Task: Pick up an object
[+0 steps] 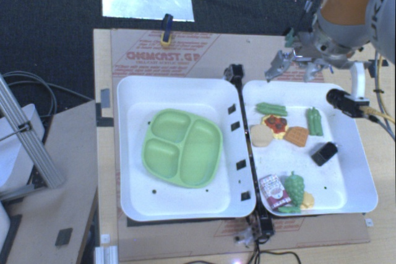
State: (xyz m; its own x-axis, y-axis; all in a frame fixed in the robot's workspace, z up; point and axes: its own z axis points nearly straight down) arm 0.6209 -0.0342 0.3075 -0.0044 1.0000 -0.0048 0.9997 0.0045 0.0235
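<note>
Camera view has my gripper (291, 65) hovering above the right bin's (356, 133) far rim, can't tell how my jaws stand. Below sit green beans (271, 109), pizza slice (276, 123), waffle (297, 136), a black block (324, 153). The left bin (130, 133) holds a green divided plate (182, 147).

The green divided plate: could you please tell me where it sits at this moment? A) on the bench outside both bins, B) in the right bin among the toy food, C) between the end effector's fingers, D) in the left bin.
D: the green divided plate lies flat inside the left bin, while the toy food is in the right bin and the end effector hangs above that bin's far edge.
</note>
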